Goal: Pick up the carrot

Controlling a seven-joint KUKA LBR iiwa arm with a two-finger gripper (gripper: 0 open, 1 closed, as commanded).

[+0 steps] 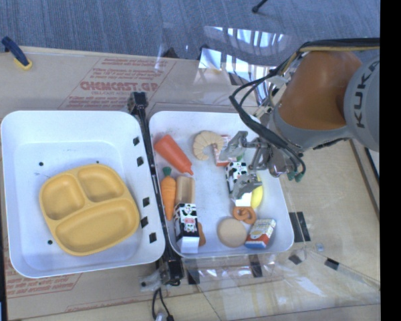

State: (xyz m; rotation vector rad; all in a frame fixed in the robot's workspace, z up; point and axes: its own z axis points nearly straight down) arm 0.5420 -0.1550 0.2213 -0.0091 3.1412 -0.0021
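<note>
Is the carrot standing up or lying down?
Lying down. The carrot lies flat on the floor of the right bin, along its left wall, green top pointing toward the far side.

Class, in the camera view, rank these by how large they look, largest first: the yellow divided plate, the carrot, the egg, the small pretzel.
1. Yellow divided plate
2. Carrot
3. Egg
4. Small pretzel
</note>
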